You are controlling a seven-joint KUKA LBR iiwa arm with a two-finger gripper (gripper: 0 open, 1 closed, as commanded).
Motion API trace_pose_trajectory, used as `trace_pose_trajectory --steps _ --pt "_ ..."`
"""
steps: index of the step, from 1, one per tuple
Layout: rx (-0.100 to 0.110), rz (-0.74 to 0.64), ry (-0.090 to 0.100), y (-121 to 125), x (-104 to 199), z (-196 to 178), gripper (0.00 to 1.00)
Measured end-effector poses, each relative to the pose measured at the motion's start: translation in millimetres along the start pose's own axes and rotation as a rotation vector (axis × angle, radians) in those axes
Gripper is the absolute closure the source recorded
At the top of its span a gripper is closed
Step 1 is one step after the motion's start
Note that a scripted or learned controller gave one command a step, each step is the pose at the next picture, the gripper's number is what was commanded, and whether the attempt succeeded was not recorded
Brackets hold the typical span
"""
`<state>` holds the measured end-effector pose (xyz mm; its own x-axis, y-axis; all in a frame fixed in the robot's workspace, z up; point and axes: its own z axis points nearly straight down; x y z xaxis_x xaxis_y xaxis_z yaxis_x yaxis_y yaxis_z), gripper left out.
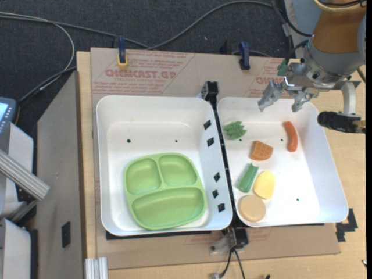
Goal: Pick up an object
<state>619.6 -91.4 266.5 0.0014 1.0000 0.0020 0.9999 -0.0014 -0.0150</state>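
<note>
red sausage (291, 136) lengthwise near-to-far, below the empty, wide-spread gripper (285, 100)

Bright even light, soft shadows

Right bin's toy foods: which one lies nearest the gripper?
The orange-red sausage, lying just below the open gripper, near the bin's far right side; the other foods sit farther left or nearer the front.

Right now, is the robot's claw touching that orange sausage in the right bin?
Apart. The camera view shows the gripper open above the bin's far edge, with bare white floor between it and the sausage.
</note>
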Motion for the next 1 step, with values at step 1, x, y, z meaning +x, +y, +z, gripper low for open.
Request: trace_pose_trajectory --steps 1 --pt "-0.014 -0.002 -0.001 1.8 0.3 -8.0 0.0"
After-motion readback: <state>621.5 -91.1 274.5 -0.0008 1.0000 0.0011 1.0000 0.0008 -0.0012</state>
